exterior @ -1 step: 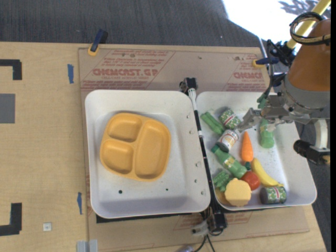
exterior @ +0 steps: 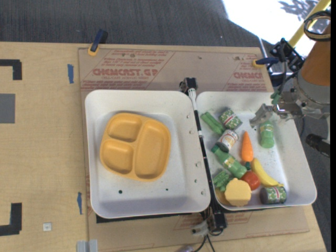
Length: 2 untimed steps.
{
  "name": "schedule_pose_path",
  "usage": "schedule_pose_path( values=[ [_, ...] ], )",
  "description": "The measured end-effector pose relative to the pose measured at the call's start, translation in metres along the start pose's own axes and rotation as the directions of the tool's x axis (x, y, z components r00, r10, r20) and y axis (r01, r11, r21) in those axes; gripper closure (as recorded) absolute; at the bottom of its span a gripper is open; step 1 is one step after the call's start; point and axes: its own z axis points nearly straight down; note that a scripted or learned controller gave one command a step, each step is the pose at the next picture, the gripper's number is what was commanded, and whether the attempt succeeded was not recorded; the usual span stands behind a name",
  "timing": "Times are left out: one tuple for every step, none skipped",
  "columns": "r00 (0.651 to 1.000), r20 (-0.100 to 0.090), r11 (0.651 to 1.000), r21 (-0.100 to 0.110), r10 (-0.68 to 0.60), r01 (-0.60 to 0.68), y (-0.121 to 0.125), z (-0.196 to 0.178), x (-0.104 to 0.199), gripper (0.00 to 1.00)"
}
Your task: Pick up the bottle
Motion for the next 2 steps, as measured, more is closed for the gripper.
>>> schedule_pose_path(
  values=[
    [0.994, 0.0, 0.994, 0.002, 0.106, -0.106, 0.026, 0.072, -0.042, 0.0],
    [0.866, -0.01, 0.866, 0.006, 0.5, -0.5, 0.043, 0.116, -0.049, 0.0]
  ],
)
